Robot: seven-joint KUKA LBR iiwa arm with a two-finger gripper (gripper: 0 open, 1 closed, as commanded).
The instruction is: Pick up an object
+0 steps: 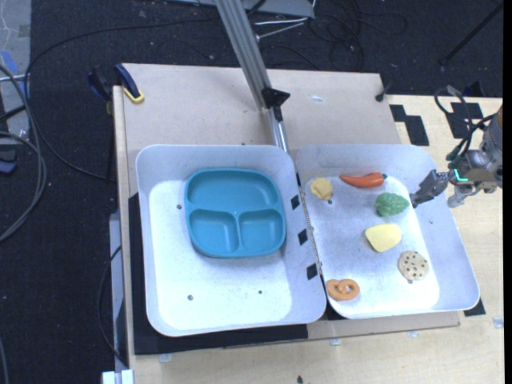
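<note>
Six small objects are spread in the right bin: a red pepper, a green piece, two yellow pieces, a cookie and a pretzel. The pincer is seen over the bin's right edge, just beside the green piece, nothing held; whether it is released or clenched cannot be told. A blue divided tray is seen in the left bin.

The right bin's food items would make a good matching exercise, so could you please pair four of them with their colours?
Things:
1. chilli pepper
2. broccoli
3. pretzel
4. cookie

Colours:
A. green
B. tan with dark spots
C. red-orange
D. orange-brown

Pairs: 1-C, 2-A, 3-D, 4-B

All four lie in the right bin.
</note>
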